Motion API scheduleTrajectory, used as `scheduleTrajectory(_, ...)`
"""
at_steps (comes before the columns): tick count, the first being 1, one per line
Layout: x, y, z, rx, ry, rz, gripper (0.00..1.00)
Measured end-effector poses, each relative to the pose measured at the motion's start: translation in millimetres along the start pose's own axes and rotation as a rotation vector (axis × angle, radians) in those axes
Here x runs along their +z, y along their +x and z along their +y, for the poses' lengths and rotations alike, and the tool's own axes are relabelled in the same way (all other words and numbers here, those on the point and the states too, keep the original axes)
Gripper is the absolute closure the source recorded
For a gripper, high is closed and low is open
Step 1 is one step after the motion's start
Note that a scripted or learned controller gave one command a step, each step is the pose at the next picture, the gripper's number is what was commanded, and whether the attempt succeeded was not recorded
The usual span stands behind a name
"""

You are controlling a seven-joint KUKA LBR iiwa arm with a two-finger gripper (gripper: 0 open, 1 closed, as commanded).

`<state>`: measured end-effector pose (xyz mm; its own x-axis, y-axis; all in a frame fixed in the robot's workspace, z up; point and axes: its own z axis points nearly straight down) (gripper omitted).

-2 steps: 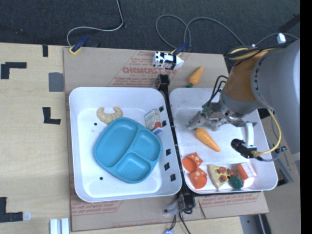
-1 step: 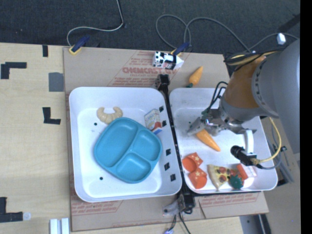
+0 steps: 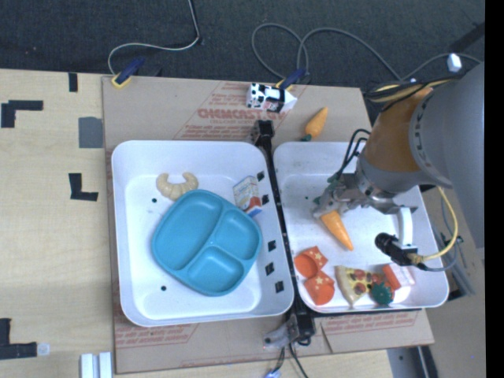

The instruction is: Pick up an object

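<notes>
The hand [image 3: 331,201] is low in the right bin [image 3: 295,160], near the middle of it. The toy carrot [image 3: 337,227] lies in the same bin, right under the hand and a little toward the front edge. Its fat top end touches or almost touches the hand. Its long body points away, slanting down toward the front right corner of the bin.

I cannot tell if the hand is spread or pressed together, because the arm [image 3: 409,144] hides much of it. I cannot see the carrot between its tips.

So the carrot is the closest thing to grab. I think the hand needs to sit across the carrot's body, not along it.

Other toys wait at the front of the bin: a red piece [image 3: 312,261], a tomato [image 3: 319,289], and a pizza slice [image 3: 353,282].
</notes>
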<state>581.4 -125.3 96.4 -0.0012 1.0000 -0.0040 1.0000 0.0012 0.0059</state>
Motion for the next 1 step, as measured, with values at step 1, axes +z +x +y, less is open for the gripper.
scheduleTrajectory(1,-88.5,53.1,31.8,-0.001,0.005,0.004,1.0)
